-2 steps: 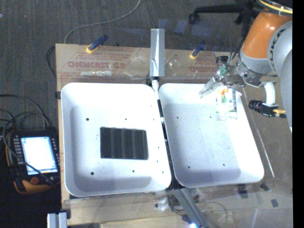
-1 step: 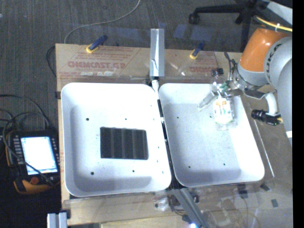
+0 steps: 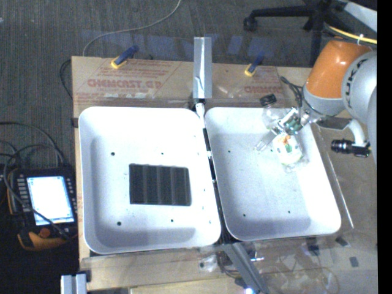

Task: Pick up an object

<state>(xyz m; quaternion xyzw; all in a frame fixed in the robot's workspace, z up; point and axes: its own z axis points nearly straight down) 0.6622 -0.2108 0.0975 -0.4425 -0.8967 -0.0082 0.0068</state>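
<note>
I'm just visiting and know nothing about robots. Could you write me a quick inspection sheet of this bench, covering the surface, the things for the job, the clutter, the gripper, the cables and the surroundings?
Surface: brown board bench bearing two shallow white bins, left bin and right bin, side by side.
Job's things: dark ribbed rectangular mat lying flat in the left bin; nothing clearly seen loose in the right bin.
Clutter: two yellow-and-blue clamps on the bench's far edge.
Gripper: two-finger gripper over the right bin's far right part; too blurred to tell its state or whether it holds anything.
Cables: thin pale cable on the floor; black cables by the handheld screen.
Surroundings: lit handheld screen left of the bench; office chair base beyond it.
</note>
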